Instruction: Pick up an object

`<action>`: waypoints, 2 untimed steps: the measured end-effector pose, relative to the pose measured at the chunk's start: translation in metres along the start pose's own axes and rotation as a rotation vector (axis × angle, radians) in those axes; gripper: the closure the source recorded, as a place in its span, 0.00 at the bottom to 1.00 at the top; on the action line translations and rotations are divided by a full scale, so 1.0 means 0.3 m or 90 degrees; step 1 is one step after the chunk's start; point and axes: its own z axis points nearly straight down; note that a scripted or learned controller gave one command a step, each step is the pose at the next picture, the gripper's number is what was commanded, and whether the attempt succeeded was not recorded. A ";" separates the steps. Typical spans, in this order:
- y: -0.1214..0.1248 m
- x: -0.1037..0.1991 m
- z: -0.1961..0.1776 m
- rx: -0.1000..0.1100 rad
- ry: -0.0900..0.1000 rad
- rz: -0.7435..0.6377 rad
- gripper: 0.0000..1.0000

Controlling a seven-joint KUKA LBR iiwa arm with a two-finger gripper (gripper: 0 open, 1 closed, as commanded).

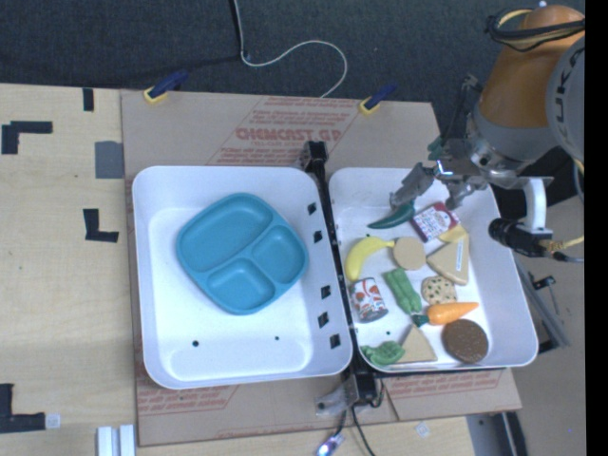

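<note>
Gripper (pixel 432 190) sits over the upper part of the right bin (pixel 521 345), arm coming in from the upper right of the frame. Fingers apart, nothing between them. Just under the fingertips: a dark green pepper (pixel 391 219) and a small red-and-white packet (pixel 432 222). Below those, toward centre of the bin: banana (pixel 365 253), green pea pod (pixel 404 291), carrot (pixel 448 313), cookie (pixel 438 290), brown disc (pixel 465 340) at lower right. Left bin (pixel 157 198) holds a blue divided plate (pixel 241 252), mid-left of frame.
</note>
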 end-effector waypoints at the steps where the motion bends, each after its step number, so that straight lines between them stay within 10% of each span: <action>1: -0.128 0.204 -0.354 -0.005 0.001 -0.004 0.00; 2: -0.126 0.195 -0.365 0.000 0.000 -0.002 1.00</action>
